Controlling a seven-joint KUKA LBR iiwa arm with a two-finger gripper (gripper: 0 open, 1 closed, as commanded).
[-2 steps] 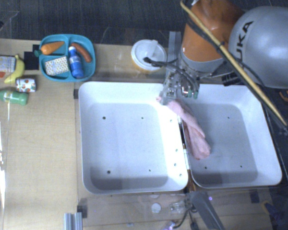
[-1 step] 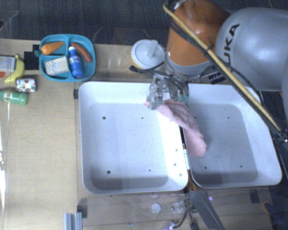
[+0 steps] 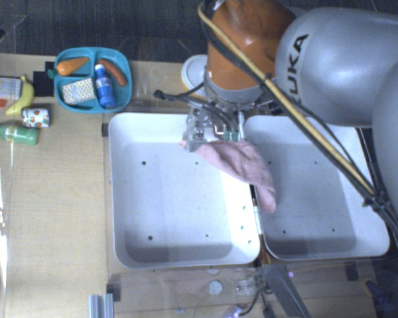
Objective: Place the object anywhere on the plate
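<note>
A pink cloth (image 3: 242,167) hangs from my gripper (image 3: 209,136), its top corner pinched between the fingers. It trails down to the right, draping over the wall between the left bin (image 3: 166,244) and the right bin (image 3: 318,237). My gripper sits above the left bin's back right corner, under the orange wrist band. The plate (image 3: 123,61) is a blue divided dish on the bench beyond the left bin's back left corner. It holds an orange toy carrot (image 3: 73,65), a blue bottle (image 3: 105,86) and other toy food.
On the bench at far left lie a yellow banana (image 3: 23,95), a small can (image 3: 34,116), a green bottle (image 3: 13,133) and a small box (image 3: 1,88). A white cup (image 3: 194,71) stands behind the arm, next to the bins' back edge.
</note>
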